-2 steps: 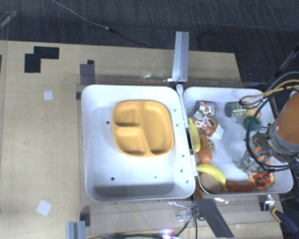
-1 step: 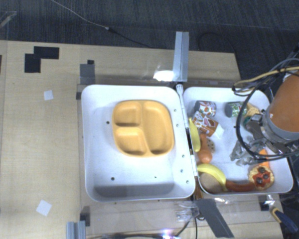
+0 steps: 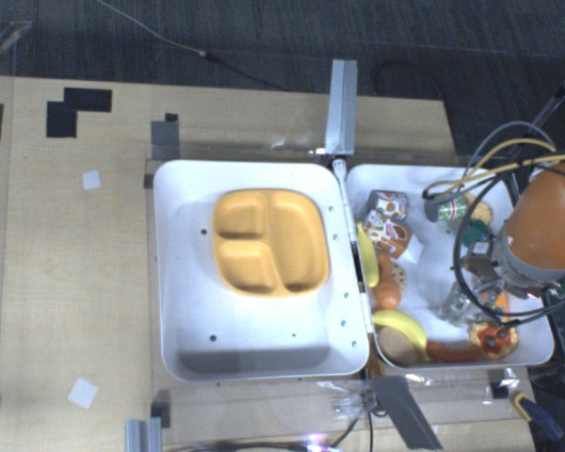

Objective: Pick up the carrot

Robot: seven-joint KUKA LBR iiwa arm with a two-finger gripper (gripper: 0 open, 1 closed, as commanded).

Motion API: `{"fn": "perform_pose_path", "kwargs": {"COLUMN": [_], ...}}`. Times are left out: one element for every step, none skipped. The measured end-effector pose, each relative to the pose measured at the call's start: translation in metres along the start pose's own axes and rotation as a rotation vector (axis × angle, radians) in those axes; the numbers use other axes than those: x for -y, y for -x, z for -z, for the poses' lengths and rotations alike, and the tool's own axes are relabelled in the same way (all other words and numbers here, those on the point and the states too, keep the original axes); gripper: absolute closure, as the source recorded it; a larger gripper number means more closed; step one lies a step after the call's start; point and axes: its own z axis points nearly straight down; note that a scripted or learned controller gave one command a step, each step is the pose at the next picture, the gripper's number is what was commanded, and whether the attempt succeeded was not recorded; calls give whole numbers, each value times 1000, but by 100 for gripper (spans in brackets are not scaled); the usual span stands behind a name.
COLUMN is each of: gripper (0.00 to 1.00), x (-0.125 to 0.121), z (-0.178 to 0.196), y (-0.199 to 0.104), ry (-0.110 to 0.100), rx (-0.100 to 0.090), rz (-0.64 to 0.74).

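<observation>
carrot half hidden under the arm

carrot, small orange piece (image 3: 498,298), lies in the right white bin (image 3: 546,351), mostly covered by the grey arm's gripper (image 3: 471,295); its long axis cannot be told. jaws' opening cannot be told. printed packet (image 3: 388,222), writing unreadable. yellow divided tray (image 3: 267,240) sits in the left white bin (image 3: 184,252).

A yellow divided plate (image 3: 267,241) lies in the left bin (image 3: 184,281).
</observation>
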Motion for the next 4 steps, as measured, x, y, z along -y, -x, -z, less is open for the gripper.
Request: {"fn": "perform_pose_path", "kwargs": {"gripper": [100,100,100,0], "x": [1,-2,-4,-4], "z": [1,7,-1,-2], "y": [-35,-31,-26,-25], "ry": [-1,5,2,0], "rx": [-2,1,0,2], "rz": [284,579,868,869]}}
